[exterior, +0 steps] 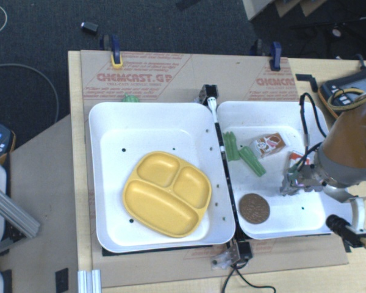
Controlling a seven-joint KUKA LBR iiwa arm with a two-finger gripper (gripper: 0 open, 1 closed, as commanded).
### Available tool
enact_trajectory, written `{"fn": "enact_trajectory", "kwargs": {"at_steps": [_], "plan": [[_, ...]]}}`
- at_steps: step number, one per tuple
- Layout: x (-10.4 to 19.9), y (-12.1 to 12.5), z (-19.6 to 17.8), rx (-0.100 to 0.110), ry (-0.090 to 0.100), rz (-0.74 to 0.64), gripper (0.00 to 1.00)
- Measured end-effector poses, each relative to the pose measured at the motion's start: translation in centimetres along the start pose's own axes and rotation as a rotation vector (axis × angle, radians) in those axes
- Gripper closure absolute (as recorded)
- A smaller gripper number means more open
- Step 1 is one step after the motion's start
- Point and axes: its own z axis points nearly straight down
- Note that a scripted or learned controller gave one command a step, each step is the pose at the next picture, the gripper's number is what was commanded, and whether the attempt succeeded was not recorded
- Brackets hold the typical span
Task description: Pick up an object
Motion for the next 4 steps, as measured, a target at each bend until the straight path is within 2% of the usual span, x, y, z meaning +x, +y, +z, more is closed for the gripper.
{"fn": "enact_trajectory", "kwargs": {"at_steps": [4], "plan": [[0.0,0.2,-3.9,-0.009,-0.006,0.0,1.0]]}}
